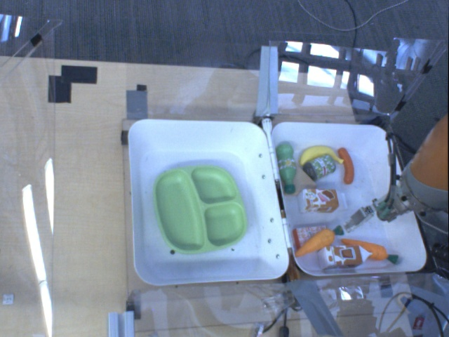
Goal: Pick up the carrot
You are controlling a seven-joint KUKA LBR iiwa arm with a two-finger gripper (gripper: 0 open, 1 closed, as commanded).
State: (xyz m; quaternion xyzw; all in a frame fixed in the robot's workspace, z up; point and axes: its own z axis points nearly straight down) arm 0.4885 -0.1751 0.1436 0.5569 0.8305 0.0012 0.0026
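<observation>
Front edge of the right bin (pixel 410 267): a small carton (pixel 342 256) lying flat, w/ one carrot (pixel 372 248) resting across its far-right side, green tip pointing right. Second carrot (pixel 316 241) just left of it, angled up toward the gripper, green top near the tool. Gripper (pixel 359 217) sits low over the bin's mid-right, reaching in from the right; fingers too small & blurred, can't tell open or closed, nothing seen betw them. Left carrot's top is just beside the fingertips, other carrot near, below. A snack packet (pixel 320 200) lies just left of the gripper. Further back: green bottle (pixel 285 166), banana (pixel 317 153), dark can (pixel 321 166), a red sausage-like item (pixel 346 165). Left bin (pixel 140 209) holds a green divided tray (pixel 200 208), well apart
</observation>
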